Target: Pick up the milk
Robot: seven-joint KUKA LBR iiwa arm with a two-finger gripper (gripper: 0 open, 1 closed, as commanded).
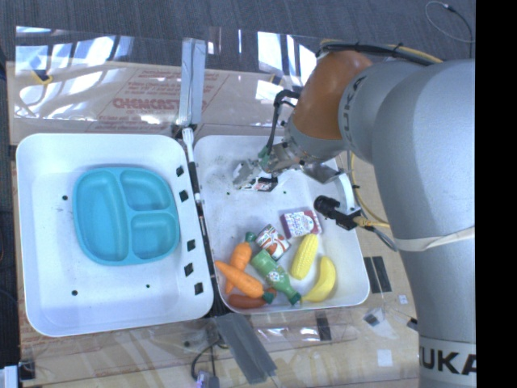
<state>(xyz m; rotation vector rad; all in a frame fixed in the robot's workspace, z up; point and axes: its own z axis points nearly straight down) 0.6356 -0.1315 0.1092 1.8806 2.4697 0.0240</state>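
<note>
Milk carton (273, 242) lies untouched in the right bin (220, 186), approx 5 o'clock from centre, w/ carrot (239, 255) and corn (304, 254) beside it. Gripper (257, 168) hangs near the bin's 12 o'clock, nothing between fingers, opening looks narrow. Approach, grasp and lift all left to do.

end effector (252, 170) hovers over right bin (216, 208), apart from milk (298, 223).

The arm (404, 136) ran off the right and bottom edges and hid the right bin's (212, 208) far right corner. The gripper (254, 170) was too small and blurred to read its fingers. The sausage (246, 301) lay partly hidden under 1 carrot (239, 278) and the green bottle (275, 275).
</note>
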